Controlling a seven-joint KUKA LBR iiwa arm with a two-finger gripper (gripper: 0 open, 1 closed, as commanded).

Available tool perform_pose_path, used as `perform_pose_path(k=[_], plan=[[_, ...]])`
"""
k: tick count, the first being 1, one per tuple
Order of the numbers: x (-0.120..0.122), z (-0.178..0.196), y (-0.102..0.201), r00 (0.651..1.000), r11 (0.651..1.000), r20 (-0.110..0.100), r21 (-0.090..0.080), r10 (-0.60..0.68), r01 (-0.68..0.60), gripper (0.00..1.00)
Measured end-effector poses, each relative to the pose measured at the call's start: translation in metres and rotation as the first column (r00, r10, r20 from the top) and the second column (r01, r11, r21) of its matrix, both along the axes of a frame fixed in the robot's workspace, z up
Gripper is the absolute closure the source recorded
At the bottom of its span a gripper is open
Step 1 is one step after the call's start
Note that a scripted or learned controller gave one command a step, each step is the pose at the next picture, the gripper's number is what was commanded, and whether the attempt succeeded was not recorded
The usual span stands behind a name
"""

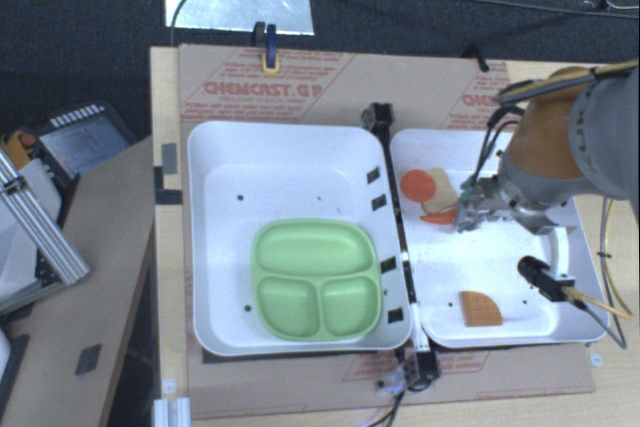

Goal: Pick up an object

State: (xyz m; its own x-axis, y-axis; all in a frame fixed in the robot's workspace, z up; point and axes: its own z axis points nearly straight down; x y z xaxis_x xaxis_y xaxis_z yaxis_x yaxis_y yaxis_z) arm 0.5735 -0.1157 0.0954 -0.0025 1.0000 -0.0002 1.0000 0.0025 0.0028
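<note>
I see my gripper (468, 213) low beside the orange pieces (424, 193) to reach them; whether it's closed, I cannot tell

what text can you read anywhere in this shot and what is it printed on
"CHEMCAST GP" in red, on the brown protective sheet behind the left bin.
The same red print repeats behind the right bin, near the top right, cut off and too blurred to read in full.
Faint red print on the sheet's front edge: unreadable.
The dark device at left has no legible markings.
</note>
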Motion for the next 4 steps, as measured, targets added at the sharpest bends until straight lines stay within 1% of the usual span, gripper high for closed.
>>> perform_pose_path(k=[1,2,3,4], plan=[[0.001,0.045,-0.007,1.0,1.0,0.003,-0.001,-0.002,0.002,1.0],[0.008,0.108,-0.008,1.0,1.0,0.005,-0.002,0.002,-0.002,1.0],[0.01,0.161,-0.009,1.0,1.0,0.005,-0.002,0.002,-0.002,1.0],[0.022,0.149,0.035,1.0,1.0,-0.001,0.001,0.005,-0.005,1.0]])
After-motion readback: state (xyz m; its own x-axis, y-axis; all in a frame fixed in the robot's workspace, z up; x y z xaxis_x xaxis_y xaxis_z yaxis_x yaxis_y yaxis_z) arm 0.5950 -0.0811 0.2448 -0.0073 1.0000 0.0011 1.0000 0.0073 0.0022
